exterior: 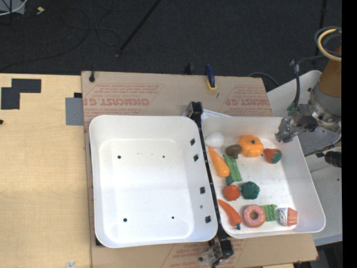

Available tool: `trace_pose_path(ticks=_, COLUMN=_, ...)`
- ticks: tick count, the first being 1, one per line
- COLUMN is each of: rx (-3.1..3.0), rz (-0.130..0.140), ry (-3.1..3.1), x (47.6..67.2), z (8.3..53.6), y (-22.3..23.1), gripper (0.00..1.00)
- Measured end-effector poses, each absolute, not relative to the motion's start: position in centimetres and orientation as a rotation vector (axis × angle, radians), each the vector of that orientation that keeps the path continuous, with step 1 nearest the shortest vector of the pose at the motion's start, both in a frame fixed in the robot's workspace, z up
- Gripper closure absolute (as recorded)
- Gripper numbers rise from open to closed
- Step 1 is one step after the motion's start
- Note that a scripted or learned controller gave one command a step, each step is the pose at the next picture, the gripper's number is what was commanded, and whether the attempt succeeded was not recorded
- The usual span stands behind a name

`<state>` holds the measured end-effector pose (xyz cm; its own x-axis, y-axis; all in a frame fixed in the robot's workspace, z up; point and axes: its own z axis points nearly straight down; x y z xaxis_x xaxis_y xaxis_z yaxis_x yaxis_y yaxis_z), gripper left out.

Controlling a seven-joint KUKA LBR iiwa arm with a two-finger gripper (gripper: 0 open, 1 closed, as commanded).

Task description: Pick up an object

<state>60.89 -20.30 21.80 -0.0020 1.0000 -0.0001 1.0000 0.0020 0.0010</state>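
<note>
My gripper hangs over the upper right rim of the right bin, above its far corner, and I cannot tell from here how it is set; nothing shows in its grasp. The things to pick all lie in that bin. Nearest to me is a small red strawberry, just beside an orange pepper. Left of the pepper sit a brown mushroom and a white egg. An orange carrot lies along the bin's left wall, with a green pod next to it. Lower down are a red tomato touching a dark green broccoli, a red chili, a pink doughnut and a small can. The left bin sits alongside.
</note>
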Motion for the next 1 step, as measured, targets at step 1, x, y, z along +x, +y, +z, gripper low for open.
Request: trace_pose_path(ticks=1, rx=2.219, rz=0.0, ry=2.221, x=64.51, z=19.84, y=-19.89, gripper=1.0)
